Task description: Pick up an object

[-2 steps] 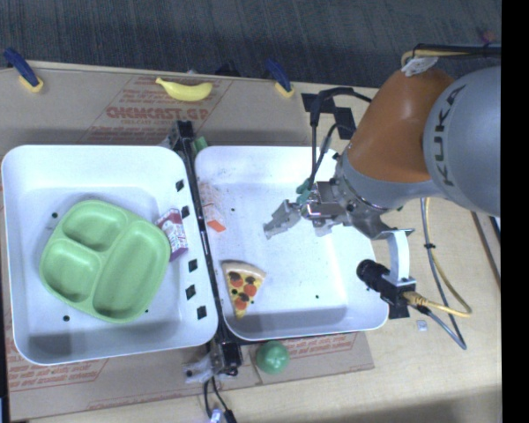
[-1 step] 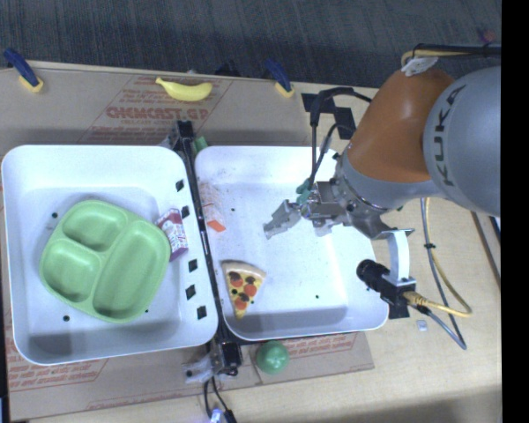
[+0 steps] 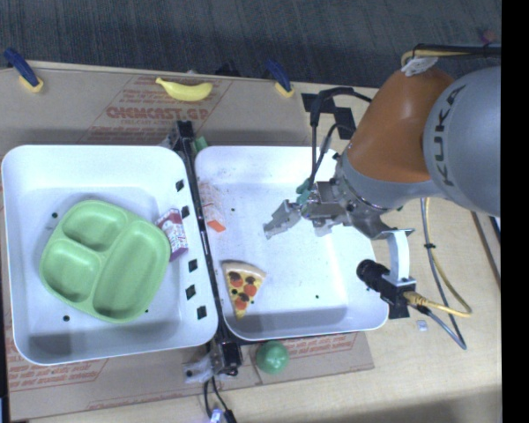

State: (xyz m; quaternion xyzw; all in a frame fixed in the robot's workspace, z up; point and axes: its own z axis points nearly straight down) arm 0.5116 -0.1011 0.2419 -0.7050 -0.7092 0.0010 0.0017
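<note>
My gripper (image 3: 280, 219) hangs over the middle of the right bin (image 3: 335, 315), reaching in from the right on the grey and orange arm. A toy pizza slice (image 3: 241, 285) lies on the bin floor below and left of it, near the front left corner. A small orange piece (image 3: 214, 226) rests by the bin's left wall, left of the gripper. Nothing shows in the gripper. In the left bin (image 3: 26, 324) sit a green divided plate (image 3: 104, 257) and a small red-and-white packet (image 3: 173, 230) at the plate's right edge.
A yellow banana (image 3: 185, 87) lies on the cardboard behind the bins. A green ball (image 3: 271, 356) sits in front of the right bin. Blue clamps (image 3: 23, 69) hold the cardboard's back edge. Cables trail off the arm at the right.
</note>
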